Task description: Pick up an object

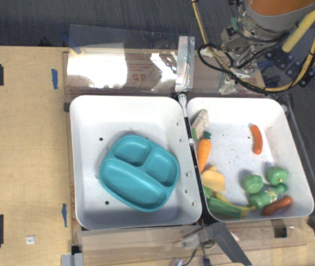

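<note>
A pale wooden desk (19,165) spreads left of the bins; dark grey floor (91,7) lies beyond it, blue tape (54,78) marking its surface.

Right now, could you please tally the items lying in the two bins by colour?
Teal: 1, divided plate
Orange: 2, carrot, small sausage
Yellow: 1, wedge
Green: 4, peppers, cucumber
Red-brown: 1, sausage
Pale: 1, corn cob
Total: 10

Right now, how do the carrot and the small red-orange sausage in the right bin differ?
The carrot is orange and tapered; the sausage is redder with rounded ends. The carrot lies against the bin's left wall beside the corn; the sausage lies alone on open floor toward the back right. The carrot looks longer. Both lie roughly lengthwise, front to back.
</note>
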`<state>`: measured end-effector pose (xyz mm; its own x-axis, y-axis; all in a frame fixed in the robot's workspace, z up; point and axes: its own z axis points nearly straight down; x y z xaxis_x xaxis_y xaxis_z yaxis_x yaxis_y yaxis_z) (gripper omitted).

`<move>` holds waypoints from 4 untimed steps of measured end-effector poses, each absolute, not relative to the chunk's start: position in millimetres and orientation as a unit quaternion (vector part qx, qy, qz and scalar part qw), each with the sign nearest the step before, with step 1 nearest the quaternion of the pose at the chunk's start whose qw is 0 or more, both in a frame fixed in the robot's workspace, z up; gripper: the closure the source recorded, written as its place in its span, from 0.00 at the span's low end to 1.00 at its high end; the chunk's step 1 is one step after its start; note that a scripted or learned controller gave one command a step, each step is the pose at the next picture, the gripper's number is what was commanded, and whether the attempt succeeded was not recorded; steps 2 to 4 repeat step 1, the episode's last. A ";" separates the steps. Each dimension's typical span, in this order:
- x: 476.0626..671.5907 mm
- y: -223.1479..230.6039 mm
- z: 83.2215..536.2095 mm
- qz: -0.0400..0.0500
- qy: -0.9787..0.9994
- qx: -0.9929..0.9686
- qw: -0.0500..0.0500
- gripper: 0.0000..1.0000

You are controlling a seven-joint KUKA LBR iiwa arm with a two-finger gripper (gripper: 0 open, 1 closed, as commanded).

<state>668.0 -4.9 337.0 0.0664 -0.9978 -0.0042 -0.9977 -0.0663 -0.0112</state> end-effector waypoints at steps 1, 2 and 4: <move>667.0 32.8 299.4 0.001 0.642 -0.767 0.003 1.00; 667.0 32.8 299.4 0.001 0.642 -0.767 0.003 1.00; 667.0 32.8 299.4 0.001 0.642 -0.767 0.003 1.00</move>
